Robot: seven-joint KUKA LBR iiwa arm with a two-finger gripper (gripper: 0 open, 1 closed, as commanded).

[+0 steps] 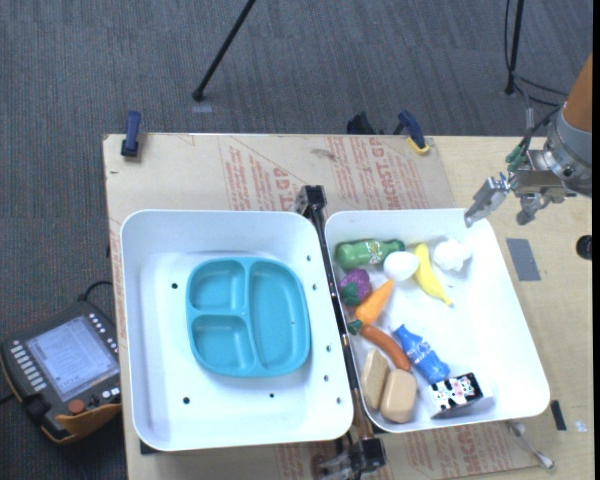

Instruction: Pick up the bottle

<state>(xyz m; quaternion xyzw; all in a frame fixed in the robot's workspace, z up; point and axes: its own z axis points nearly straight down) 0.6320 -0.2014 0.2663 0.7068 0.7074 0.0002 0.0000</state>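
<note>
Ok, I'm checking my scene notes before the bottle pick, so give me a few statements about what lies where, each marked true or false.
1. The blue bottle lies in the right bin. True.
2. The gripper holds the bottle. False: it hangs outside the right bin's far right corner, with nothing between its fingers.
3. The teal divided plate sits in the left bin. True.
4. The banana lies on the teal plate. False: it lies in the right bin, beside the white egg.
5. The orange carrot lies in the right bin, nearer the divide between the bins than the bottle. True.
</note>
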